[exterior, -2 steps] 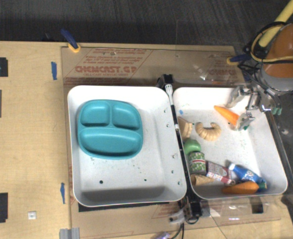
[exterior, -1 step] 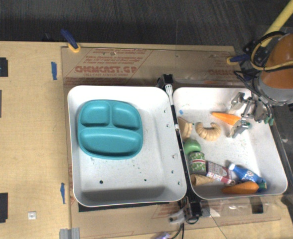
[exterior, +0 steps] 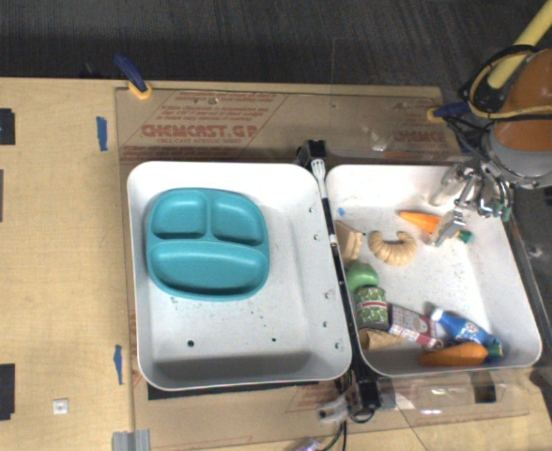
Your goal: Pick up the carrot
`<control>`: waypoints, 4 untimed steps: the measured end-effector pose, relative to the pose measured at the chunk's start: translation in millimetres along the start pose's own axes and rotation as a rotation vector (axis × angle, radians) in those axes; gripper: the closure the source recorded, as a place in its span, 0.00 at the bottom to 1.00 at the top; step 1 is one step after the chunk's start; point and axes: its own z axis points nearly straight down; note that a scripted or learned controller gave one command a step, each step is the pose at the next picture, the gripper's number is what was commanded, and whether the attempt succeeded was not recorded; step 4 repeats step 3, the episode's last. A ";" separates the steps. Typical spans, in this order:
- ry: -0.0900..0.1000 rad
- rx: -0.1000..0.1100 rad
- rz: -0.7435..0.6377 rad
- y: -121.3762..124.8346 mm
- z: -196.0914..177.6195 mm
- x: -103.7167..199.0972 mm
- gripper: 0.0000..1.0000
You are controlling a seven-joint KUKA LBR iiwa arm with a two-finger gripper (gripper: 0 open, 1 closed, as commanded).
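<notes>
Hovering at upper right of the frame, the gripper [exterior: 464, 209] sits over the right bin [exterior: 520, 280], its metal fingertips angled down-left. Whether the jaws are parted or closed cannot be told; nothing is visibly between them. The carrot [exterior: 420, 221] lies in the upper part of that bin, just beside the fingertips on their left, possibly touching at its thick end. Its long axis runs roughly left-right across the frame, tip pointing left. A second orange item [exterior: 454, 353] lies at the bin's lower edge, well apart. Judgement: a short leftward shift, jaws set across the axis.
</notes>
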 end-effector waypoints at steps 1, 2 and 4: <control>-0.011 -0.002 0.485 17.9 0.9 23.9 0.00; -0.014 -0.004 0.861 6.2 1.0 19.9 0.00; -0.024 -0.007 0.856 7.5 -13.2 17.1 1.00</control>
